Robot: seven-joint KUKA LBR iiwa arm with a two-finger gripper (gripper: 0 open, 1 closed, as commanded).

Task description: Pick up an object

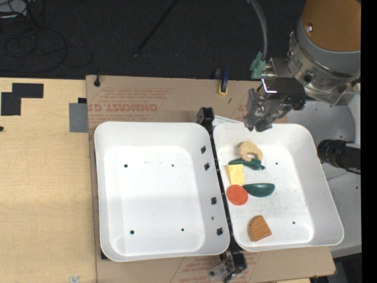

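Observation:
My gripper hangs over the far edge of the right bin, above and behind the objects. Its fingers point down and nothing shows between them. In the right bin lie a tan curved piece, a dark teal strip just below it, a yellow block, a red disc, a teal oval piece and a brown wedge near the front.
The left bin sits beside the right one, joined by a black divider with clips. A cardboard sheet lies under both bins. A black cylinder juts in at the right.

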